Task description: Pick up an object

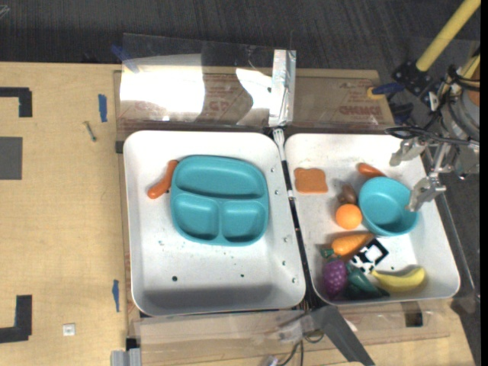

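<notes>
No pick yet: hand (pixel 424 175) hangs open and unladen just right of the blue bowl (pixel 387 204); grasp and lift remain.

Both white bins (pixel 145 280) look like smooth plastic with a soft sheen. The teal divided tray (pixel 219 198) and teal bowl (pixel 386 204) are glossy plastic. The table (pixel 53 227) looks like matt wood or board. Clear glossy sheeting (pixel 206 90) lies behind.
</notes>
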